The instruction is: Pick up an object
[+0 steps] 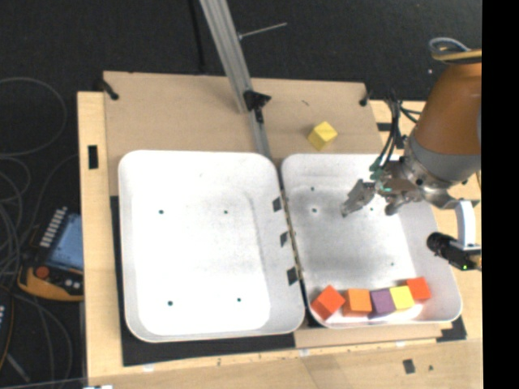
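Five small blocks (pixel 371 300), likely light and rigid, sit below your open, empty gripper (pixel 371 199); grasp opposite flat faces.

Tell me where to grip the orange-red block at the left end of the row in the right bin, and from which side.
Take the orange-red block from above, probably across its near and far faces. It sits turned a little out of line, its left side is free, but the orange block crowds its right and the bin's front wall is close, so a side approach looks cramped. The gripper hovers further back.
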Robot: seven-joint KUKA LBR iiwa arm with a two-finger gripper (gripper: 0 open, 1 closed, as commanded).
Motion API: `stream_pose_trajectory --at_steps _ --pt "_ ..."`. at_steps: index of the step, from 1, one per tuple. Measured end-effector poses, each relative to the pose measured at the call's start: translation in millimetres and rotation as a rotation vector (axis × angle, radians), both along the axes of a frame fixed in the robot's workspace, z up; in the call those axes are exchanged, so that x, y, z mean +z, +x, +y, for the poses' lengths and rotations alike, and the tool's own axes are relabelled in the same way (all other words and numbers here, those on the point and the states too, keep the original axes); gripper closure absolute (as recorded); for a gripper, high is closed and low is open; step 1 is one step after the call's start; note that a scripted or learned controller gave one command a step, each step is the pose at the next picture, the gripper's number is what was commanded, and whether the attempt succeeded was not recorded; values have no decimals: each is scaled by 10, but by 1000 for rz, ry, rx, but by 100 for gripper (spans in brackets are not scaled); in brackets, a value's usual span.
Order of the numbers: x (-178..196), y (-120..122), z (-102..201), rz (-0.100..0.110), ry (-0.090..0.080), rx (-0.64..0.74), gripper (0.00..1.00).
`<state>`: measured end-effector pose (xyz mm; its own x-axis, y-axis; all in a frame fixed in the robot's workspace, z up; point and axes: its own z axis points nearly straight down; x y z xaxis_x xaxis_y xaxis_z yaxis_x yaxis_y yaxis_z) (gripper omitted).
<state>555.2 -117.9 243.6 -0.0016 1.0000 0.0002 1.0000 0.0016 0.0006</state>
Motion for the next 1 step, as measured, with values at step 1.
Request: stream_pose_trajectory --at_steps 1 --pt "-497 -439 355 7 1 -3 0"
